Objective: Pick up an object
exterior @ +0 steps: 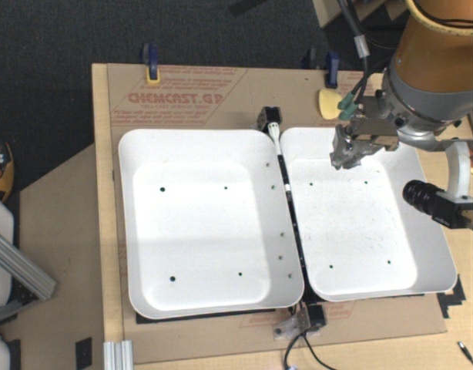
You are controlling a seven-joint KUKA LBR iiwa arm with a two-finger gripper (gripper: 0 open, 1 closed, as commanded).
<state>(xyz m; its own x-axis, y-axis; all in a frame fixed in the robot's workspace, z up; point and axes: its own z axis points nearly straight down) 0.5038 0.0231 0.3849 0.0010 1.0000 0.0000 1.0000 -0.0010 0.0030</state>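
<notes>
My gripper hangs over the far left part of the right white bin, close to its back rim, on the grey and orange arm that reaches in from the upper right. A pale yellow object lies on the cardboard just behind that bin, up and to the left of the gripper and partly hidden by the wrist. A small green piece shows beside it at the wrist. I cannot tell what it is.
The left white bin sits beside the right one, with a black strip along the seam between them. Both rest on a cardboard sheet held by blue clamps at the back edge. Metal rails stand at the lower left.
</notes>
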